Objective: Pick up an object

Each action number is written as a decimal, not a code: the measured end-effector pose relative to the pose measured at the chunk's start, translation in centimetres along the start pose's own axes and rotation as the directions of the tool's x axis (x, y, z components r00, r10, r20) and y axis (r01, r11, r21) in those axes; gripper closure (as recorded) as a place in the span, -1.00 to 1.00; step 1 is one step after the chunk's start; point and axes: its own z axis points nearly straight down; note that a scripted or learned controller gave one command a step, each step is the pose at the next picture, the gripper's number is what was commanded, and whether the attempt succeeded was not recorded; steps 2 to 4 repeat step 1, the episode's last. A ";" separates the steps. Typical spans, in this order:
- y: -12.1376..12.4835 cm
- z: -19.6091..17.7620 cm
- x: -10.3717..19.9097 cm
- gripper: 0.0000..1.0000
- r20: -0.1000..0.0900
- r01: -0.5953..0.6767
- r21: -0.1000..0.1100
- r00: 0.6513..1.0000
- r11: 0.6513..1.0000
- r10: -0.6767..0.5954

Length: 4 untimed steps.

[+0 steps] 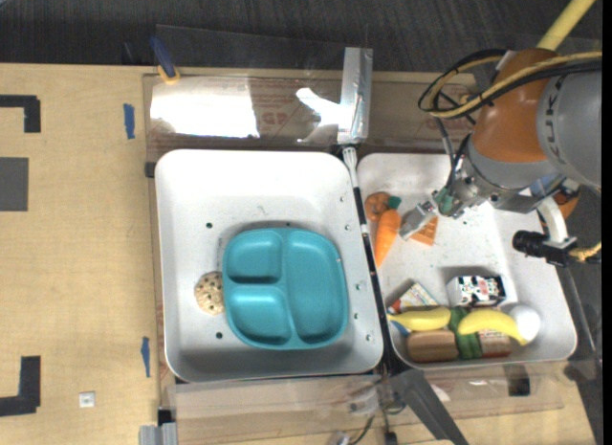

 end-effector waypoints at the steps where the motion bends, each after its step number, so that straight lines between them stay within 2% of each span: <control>1: 0.4 -1.5 0.0 1.00 0.007 0.004 -0.011 1.000 1.000 -0.004; 4: 0.4 -1.5 0.0 1.00 0.007 0.004 -0.011 1.000 1.000 -0.004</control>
